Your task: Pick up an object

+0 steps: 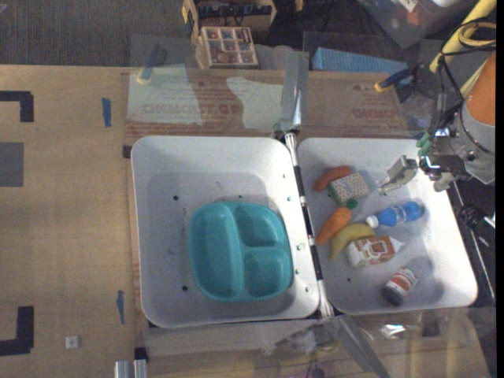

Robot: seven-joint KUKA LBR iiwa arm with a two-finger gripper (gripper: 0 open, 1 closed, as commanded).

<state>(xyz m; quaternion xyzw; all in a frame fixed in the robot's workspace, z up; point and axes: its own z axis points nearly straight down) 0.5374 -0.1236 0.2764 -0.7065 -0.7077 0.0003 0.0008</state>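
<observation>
Over the right bin (465,286), near its upper right corner, the gripper (400,173) hung with its pale fingers pointing left toward the toys; whether those fingers stood open or closed could not be told from this slant, and nothing showed between them. Below and a little left of it lay a bottle (398,214) on its side — blue body, white cap end toward the left. Near the bin's top left, a sausage (333,176) lay just beside a green-and-tan block (350,187), the two apparently touching. A carrot (335,224) slanted down toward the divider, and a banana (351,237) curved just beside its lower end. Touching the banana on the right was a carton (373,250), white with brown print, lying flat. Apart from these, toward the lower right, a can (400,284) with a red band lay tilted. Across the divider, the left bin (157,172) held a teal tray (236,250) with three compartments, set toward the lower right of that bin. Beyond the bins, a clear sheet (205,93) covered the bench, and a cardboard box (228,6) sat on the floor behind.
</observation>
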